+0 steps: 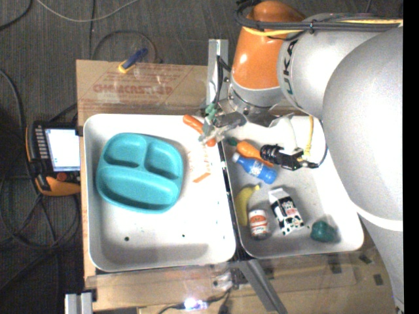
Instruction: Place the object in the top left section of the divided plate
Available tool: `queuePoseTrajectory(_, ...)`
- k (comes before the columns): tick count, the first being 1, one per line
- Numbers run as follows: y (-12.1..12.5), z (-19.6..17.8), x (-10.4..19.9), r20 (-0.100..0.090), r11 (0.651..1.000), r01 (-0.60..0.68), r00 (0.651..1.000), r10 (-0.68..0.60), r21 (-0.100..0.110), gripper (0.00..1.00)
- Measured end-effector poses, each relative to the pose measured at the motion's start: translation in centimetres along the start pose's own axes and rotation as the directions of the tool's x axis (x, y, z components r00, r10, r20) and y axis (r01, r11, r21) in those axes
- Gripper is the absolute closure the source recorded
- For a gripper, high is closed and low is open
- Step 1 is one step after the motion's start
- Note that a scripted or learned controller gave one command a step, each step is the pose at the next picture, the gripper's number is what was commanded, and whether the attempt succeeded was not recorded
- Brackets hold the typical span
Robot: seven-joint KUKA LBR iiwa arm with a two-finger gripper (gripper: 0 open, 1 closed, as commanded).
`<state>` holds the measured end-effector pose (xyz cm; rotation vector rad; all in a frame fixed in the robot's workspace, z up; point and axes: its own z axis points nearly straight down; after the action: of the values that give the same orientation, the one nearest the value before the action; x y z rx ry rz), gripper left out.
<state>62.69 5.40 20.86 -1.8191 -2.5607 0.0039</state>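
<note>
A teal divided plate (139,172) lies in the left half of the left white bin (163,247), with two small sections along its upper side and one large section below. My gripper (211,131) hangs over the top right corner of that bin, right of the plate and apart from it. It is shut on a slim orange carrot-like object (194,122), which sticks out up and to the left of the fingers. A small orange streak (201,174) shows on the bin floor just below.
The right bin (347,241) holds a second orange carrot (249,149), a blue bottle (258,169), a yellow banana (243,203), a small can (259,223), a black-and-white carton (286,213) and a teal lump (324,231). A cardboard sheet (141,87) lies behind the left bin.
</note>
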Motion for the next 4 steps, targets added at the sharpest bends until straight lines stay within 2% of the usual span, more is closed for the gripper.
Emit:
queuePoseTrajectory(1,5.7,5.8,3.8,0.001,0.993,0.120,0.993,-0.120,0.002,1.00)
queuePoseTrajectory(2,8.0,4.1,10.4,0.000,0.995,0.100,0.995,-0.100,0.000,1.00)
queuePoseTrajectory(3,4.0,-13.1,10.9,0.002,0.996,0.087,0.996,-0.087,0.000,1.00)
queuePoseTrajectory(4,2.3,-19.7,10.6,0.003,0.999,-0.055,0.999,0.055,-0.001,1.00)
